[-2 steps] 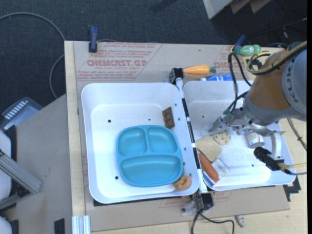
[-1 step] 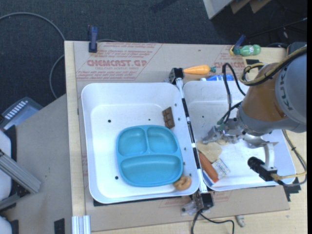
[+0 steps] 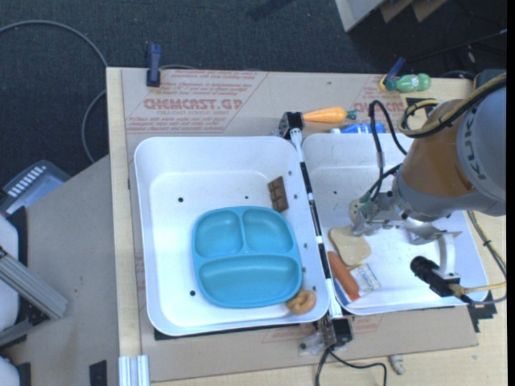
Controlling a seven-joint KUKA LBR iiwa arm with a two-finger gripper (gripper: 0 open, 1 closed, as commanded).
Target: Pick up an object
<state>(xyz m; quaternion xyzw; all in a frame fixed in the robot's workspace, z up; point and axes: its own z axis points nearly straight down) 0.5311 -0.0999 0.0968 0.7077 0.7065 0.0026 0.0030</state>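
Note:
My gripper [image 3: 360, 215] is low in the right bin [image 3: 354, 155], near its left wall. It hangs just over the far edge of a tan bread slice [image 3: 351, 248] that lies flat on the bin floor. Whether it touches the bread is unclear. In front of the bread lie a red-orange sausage [image 3: 344, 276] and a small pale packet [image 3: 368, 278]. The grey arm with its orange band [image 3: 434, 163] reaches in from the right and covers much of the bin's right half.
The left bin [image 3: 161, 175] holds a blue divided plate [image 3: 245, 257], a brown chocolate piece [image 3: 278, 193] by its right wall and a brown pastry [image 3: 302, 301] at the front right corner. A toy carrot [image 3: 326, 116] and a green item [image 3: 410, 81] lie behind the bins.

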